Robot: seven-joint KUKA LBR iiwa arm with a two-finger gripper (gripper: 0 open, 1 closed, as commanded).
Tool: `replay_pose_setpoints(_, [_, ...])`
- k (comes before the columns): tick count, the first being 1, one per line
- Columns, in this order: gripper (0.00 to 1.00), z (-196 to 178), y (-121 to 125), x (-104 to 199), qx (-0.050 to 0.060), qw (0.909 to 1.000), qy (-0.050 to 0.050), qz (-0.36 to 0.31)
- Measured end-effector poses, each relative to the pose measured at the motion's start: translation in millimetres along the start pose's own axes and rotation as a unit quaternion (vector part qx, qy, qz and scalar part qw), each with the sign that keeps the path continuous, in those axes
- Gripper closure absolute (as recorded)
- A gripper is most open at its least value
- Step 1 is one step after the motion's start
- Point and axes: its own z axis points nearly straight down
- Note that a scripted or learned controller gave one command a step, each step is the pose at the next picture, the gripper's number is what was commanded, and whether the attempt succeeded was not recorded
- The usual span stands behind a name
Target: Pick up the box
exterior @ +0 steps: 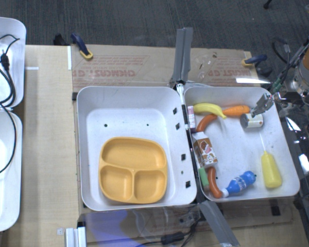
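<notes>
The box [205, 152] is a small brown carton with a picture on its face. It lies flat in the right bin [278, 138], close to that bin's left wall. My gripper [259, 109] hangs low over the bin's back right part, just right of a carrot [236, 110] and well up and right of the box. A small grey and white piece [252, 121] sits right under the gripper; I cannot make out whether it is held.
Near the box lie a banana [208, 108], a reddish sausage [206, 122], a green item [203, 176], a second sausage [213, 183] and a blue bottle [240, 183]. A yellow bottle [271, 170] lies at the right. The left bin [92, 107] holds a yellow divided plate [134, 170].
</notes>
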Motion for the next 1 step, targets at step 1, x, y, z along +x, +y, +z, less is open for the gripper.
replay_pose_setpoints(1, [0.0,106.4,-77.4,31.3,0.0,0.9976,0.001,-0.069])
